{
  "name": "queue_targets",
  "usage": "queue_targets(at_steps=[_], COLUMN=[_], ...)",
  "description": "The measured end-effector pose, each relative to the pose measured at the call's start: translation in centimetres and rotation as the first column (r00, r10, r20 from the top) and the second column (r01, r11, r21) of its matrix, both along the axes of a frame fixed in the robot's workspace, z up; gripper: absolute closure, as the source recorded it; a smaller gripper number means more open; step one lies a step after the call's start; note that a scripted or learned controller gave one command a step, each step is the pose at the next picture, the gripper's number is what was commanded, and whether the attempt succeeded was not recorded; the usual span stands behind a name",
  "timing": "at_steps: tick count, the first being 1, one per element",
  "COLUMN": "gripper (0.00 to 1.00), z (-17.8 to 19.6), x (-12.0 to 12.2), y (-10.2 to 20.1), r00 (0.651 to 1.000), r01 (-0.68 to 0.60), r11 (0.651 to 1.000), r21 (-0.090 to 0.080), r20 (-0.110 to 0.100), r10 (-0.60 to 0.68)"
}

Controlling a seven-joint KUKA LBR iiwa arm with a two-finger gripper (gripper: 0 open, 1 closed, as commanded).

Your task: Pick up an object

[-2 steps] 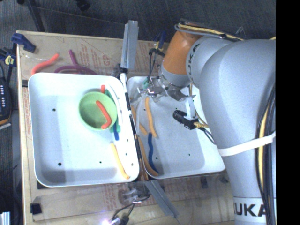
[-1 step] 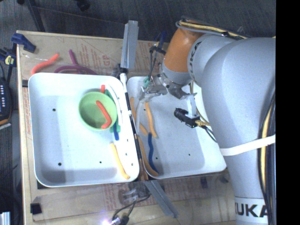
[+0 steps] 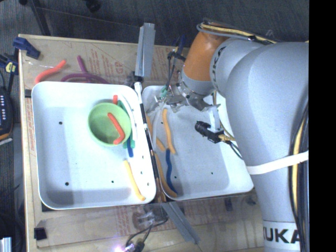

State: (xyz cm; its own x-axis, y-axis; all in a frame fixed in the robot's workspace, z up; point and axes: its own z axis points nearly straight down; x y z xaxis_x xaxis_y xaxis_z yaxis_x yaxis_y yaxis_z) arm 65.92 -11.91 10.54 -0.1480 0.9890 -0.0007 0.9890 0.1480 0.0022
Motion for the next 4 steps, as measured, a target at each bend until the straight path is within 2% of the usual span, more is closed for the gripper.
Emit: queue_targets(at_steps=[1,2,3,4], gripper=[0.0,1.0,0.0,0.0], z=[-0.8,0.2,0.2,-1.3], x=[-0.4,-0.3,-0.3,-4.6], y=[0.6,1.0,0.8,-2.4], r00=[0.999,0.999,0.999,0.993], r01=[0.045,0.039,0.039,0.116], r11=[0.999,0.999,0.999,0.993], r21=[-0.01,-0.005,-0.007,0.0], r20=[0.004,0.002,0.002,-0.002], r10=[-0.045,-0.039,-0.039,-0.116])
